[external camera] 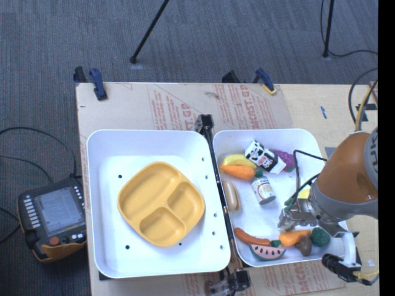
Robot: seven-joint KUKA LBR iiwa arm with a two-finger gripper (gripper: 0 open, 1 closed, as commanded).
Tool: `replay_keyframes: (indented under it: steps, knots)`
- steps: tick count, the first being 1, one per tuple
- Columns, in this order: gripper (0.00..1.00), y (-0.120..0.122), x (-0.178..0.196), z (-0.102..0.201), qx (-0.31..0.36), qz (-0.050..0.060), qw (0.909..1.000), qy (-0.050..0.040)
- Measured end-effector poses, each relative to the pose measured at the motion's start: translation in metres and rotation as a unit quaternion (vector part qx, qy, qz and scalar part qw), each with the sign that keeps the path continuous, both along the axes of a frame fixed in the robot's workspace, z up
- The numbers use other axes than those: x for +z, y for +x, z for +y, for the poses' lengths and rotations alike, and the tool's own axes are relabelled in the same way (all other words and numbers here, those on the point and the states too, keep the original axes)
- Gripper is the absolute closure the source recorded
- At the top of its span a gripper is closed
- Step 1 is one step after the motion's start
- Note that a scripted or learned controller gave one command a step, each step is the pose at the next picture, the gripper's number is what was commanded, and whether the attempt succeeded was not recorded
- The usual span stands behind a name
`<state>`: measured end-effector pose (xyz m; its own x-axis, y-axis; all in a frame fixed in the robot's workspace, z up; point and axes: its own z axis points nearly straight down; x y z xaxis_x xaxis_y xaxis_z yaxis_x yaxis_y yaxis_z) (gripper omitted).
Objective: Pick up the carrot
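Claw (296, 219) first: we see it low in the right bin (308, 142), down near that bin's front right corner, with the grey and orange arm (345, 177) coming in behind it from the right. We cannot tell how the claw stands, because the wrist hides most of it from our slanted view.

We count two carrots. One carrot (295, 237) lies just under the claw, touching or nearly touching it, and we cannot say which. Its long axis runs left to right, with a slight tilt, and its green top (319, 235) sits on the claw's right side. Nothing we see proves it is gripped. The second carrot (239, 171) lies well away, up and to the left of the claw, also lengthwise left to right.

We judge the near carrot the natural target, since it lies right below the claw. The move turns on closing across its short width, so the claw should straddle it front to back.

Crowding is the risk we see: a watermelon slice (267, 251) and a red sausage (251, 237) lie just left of the claw, and a brown piece (305, 245) sits close below it.
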<state>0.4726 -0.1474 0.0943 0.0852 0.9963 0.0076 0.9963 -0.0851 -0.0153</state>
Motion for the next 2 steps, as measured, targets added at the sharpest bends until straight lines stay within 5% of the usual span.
replay_keyframes:
  steps: [1,2]
  knots:
    - [0.00,0.0000,-0.0002,0.0001,0.000,0.000,1.0000,0.0000]
    - [1.00,-0.0013,0.0080,-0.0005,-0.004,0.003,1.0000,0.0020]
